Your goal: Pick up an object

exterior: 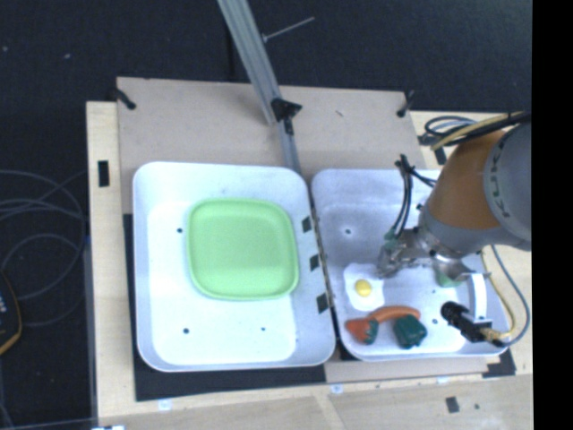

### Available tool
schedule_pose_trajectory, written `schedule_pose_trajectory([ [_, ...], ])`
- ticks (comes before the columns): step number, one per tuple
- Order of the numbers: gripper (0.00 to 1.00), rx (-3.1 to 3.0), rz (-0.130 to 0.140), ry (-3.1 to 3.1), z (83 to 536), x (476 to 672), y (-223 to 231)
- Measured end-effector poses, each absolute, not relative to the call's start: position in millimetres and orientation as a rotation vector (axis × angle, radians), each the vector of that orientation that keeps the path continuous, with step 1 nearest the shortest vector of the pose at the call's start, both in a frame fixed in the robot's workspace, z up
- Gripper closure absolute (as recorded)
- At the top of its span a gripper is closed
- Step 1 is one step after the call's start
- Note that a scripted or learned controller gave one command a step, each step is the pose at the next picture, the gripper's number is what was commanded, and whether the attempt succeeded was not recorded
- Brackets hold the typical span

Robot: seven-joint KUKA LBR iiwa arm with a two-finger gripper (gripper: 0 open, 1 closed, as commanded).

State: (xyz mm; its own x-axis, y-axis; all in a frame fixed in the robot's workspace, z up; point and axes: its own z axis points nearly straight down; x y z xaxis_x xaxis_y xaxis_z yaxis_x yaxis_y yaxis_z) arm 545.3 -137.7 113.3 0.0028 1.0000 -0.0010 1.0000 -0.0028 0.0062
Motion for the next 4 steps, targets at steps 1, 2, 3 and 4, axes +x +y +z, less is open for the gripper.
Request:
schedule_pose_trajectory([
  [1, 1.0, 2.218, 0.005, 2.219, 165.2, 543.7, -128.4],
  [2, 1.0, 2.219, 0.004, 2.219, 211.7, 553.0, -128.8],
  [3, 1.0, 2.218, 0.005, 2.218, 261.0, 553.9, -129.4],
  [4, 1.0, 2.218, 0.001, 2.226, 247.2, 551.7, -74.8],
])
